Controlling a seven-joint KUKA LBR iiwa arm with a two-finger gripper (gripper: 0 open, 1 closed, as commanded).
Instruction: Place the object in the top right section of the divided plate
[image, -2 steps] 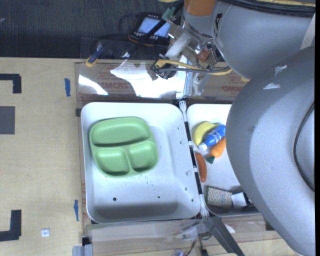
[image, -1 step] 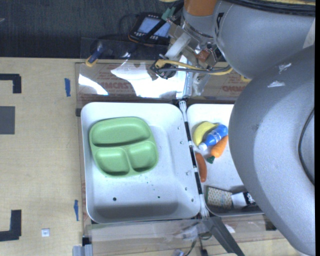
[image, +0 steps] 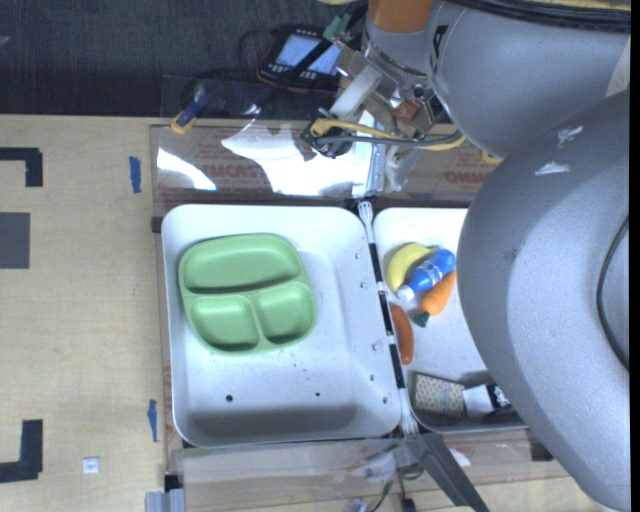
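Look to the top of the view and you find the gripper (image: 385, 100) hanging above the far edge of the bench, behind the seam where the two bins meet. Its metal parts and a yellow cable crowd together there, and you cannot tell how far apart its tips stand or whether anything sits between them. Above it you see the orange band of the arm (image: 560, 250), whose broad grey body covers most of the right side.

Below the gripper lies the right bin (image: 445, 345). In it you can count four things. A yellow banana (image: 408, 262) lies at the far left corner. A blue bottle (image: 428, 274) with a white label rests against it, and an orange carrot (image: 441, 293) lies just beside that bottle. A second, redder carrot (image: 403, 335) lies along the left wall. Near the front wall lies one tube (image: 460, 397), dark green and white with a black cap, partly hidden under the arm. You cannot tell which of these is the one to be moved.

Further left is the left bin (image: 290, 395). It holds one divided plate (image: 248, 292), pale green, rounded, with three sections: one long section along the far side and two smaller ones nearer you. All three sections are bare. The plate sits in the far left part of its bin, well apart from the things in the other bin.
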